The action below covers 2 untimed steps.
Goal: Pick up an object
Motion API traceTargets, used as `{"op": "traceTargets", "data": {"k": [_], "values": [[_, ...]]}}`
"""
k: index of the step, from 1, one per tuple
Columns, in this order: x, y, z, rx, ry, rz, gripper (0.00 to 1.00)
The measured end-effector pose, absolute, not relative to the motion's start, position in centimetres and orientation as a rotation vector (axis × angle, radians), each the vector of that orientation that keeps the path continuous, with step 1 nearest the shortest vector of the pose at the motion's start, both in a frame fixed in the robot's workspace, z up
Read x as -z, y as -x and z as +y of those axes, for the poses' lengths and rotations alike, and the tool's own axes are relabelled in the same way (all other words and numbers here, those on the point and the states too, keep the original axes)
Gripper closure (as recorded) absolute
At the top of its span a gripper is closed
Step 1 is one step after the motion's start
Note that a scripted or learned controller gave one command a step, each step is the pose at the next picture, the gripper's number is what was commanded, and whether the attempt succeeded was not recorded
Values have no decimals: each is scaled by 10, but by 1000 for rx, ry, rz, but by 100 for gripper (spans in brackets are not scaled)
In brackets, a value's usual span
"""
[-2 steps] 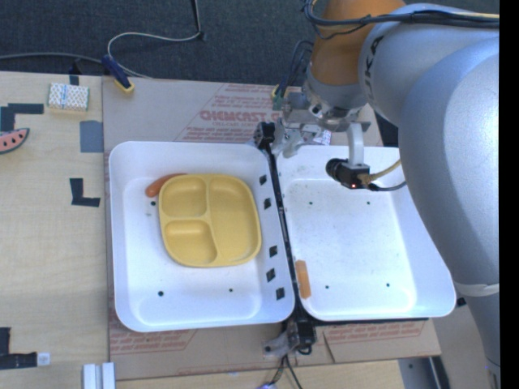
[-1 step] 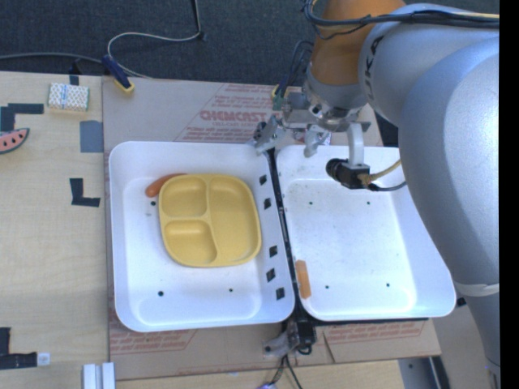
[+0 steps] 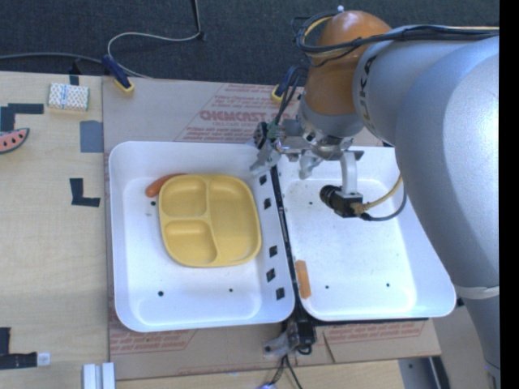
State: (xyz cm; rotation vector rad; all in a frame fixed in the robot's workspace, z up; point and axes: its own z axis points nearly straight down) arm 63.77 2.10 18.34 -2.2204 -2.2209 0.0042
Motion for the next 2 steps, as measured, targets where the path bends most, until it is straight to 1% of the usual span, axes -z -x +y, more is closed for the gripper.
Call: {"op": "traceTargets", "data": {"k": [1,2], "values": [[-261,-665,-6,0,2221,-2224,0],[-183,-667,27,-4,2218,-2220,0]]}}
